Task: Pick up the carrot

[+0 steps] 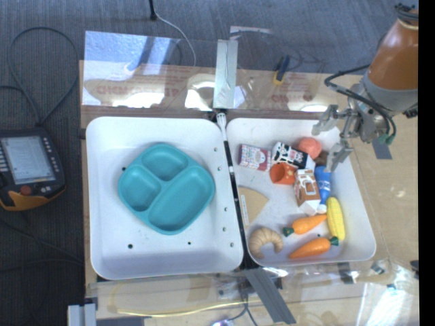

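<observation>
On the floor left of the worktop lies a handheld control pendant [27, 165] with a lit screen, its black cables looping over the carpet. The left bin [102, 202] takes up the worktop's left half and carries a teal three-compartment plate [166, 187], set a little nearer the bin's far edge than its near one.

A narrow divider where the two rims meet separates it from the right bin [363, 240]. Near that bin's far left corner lies a small pink-and-white carton [253, 157], and just right of it a black-and-white carton [289, 155]. Below these sits an orange cup [282, 174], with another small carton [306, 187] just beside it on the right. A tan wedge-shaped piece [253, 201] lies flat against the bin's left edge, and a croissant [266, 239] sits in the near left corner.

There are two carrots in the near right part of the bin: a smaller carrot [307, 224] lying at a slant, and a larger carrot [311, 248] close to the near edge. A corn cob [336, 217] stands lengthwise along the right side, touching or nearly touching both. Above it is a small blue bottle [323, 180], and a pinkish round fruit [310, 147] sits near the far edge.

The claw [340, 143] hangs at the bin's far right corner, well apart from both carrots. Its fingers appear spread, with nothing between them.
</observation>
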Controlling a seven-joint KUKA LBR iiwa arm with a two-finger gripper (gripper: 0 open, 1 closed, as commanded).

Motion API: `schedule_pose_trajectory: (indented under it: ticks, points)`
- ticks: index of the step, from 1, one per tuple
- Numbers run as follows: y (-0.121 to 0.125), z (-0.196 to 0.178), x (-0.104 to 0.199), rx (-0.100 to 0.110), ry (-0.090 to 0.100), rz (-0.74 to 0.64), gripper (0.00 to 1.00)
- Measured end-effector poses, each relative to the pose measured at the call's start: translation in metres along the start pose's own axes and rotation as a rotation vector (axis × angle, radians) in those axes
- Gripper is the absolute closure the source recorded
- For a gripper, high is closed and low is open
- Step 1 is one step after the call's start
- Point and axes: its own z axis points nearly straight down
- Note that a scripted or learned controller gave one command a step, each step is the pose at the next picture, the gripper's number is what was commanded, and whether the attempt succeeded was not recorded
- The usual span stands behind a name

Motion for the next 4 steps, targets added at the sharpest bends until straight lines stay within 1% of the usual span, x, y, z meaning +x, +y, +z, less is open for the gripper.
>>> schedule_pose_trajectory:
  ticks: [1,2,3,4]
  points:
    - [0.034,0.066,0.087,-0.004,0.005,-0.317,0.00]
    - [0.038,0.106,0.131,0.008,-0.030,-0.466,0.00]
    - [0.069,0.111,0.133,0.012,-0.019,-1.004,0.00]
    - [0.024,0.112,0.145,0.007,-0.017,-1.310,0.00]
